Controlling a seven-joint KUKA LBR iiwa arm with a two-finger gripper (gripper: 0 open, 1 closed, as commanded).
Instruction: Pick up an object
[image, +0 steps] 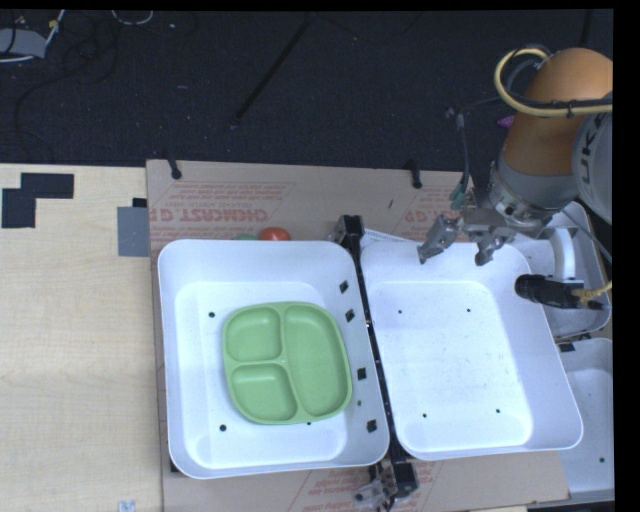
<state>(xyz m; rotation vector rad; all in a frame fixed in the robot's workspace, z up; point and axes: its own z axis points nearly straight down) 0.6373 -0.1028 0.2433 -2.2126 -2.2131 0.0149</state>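
Over far rim of right bin (560, 400), pincer (461, 246) hangs spread apart, nothing between fingers. Green divided plate (286, 361) lies flat in left bin (190, 300), well apart. Approach and grasp both remain

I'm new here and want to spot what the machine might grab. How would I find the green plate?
Look at the two white bins side by side and take the left bin. Lying flat near its middle is the green plate. It is pale green with rounded corners and split into three sections, unlike the small red thing peeking over the bin's far edge.
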